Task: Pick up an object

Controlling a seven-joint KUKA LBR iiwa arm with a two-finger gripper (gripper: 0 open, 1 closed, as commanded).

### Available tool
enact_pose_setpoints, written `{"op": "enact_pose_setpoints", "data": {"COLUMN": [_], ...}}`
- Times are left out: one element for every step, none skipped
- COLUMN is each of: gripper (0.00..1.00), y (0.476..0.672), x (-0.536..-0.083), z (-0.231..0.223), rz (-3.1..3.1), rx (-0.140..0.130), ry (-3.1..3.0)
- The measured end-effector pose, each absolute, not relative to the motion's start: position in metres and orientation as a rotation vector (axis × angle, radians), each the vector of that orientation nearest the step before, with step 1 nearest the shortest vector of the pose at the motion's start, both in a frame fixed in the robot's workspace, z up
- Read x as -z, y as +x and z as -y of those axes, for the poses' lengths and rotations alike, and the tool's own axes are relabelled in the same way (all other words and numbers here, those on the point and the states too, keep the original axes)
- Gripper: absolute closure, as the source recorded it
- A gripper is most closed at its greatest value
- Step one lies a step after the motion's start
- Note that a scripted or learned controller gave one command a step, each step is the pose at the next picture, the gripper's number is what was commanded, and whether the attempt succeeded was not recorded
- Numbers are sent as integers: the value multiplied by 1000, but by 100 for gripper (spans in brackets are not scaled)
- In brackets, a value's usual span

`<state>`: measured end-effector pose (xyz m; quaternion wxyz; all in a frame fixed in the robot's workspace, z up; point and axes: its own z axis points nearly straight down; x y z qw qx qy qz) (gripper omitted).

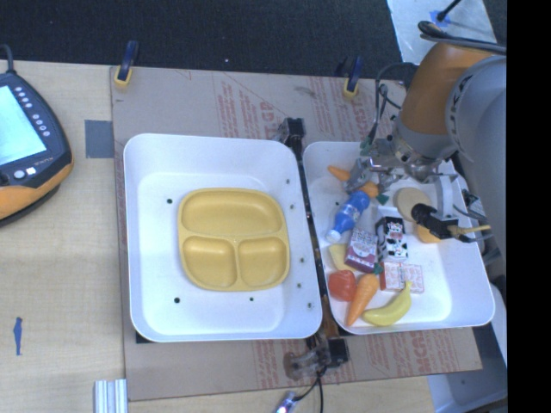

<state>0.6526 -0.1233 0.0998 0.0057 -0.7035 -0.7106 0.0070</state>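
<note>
Wooden bench [60, 274], cardboard mat [215, 110], two white bins [146, 231]; gripper [379, 169] state unclear.

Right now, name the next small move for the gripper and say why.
Probably a short descent onto the small blue plastic bottle. The gripper sits over the far end of the right white bin, just beyond that bottle, with nothing visibly between its fingers, and the other toys crowd nearer the bin's front.

We see two white bins: the left bin [138, 231] carries a pale yellow divided tray [233, 237]; the right bin [461, 295] shows a blue bottle [347, 214], an orange carrot [362, 298], a yellow banana [389, 308], a red tomato [341, 284] and a black-and-white spotted carton [394, 237].
</note>
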Motion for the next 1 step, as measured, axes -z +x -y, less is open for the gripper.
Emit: {"op": "enact_pose_setpoints", "data": {"gripper": [100], "y": [614], "x": [-193], "z": [52], "rz": [2229], "rx": [-5], "ry": [-2212]}}
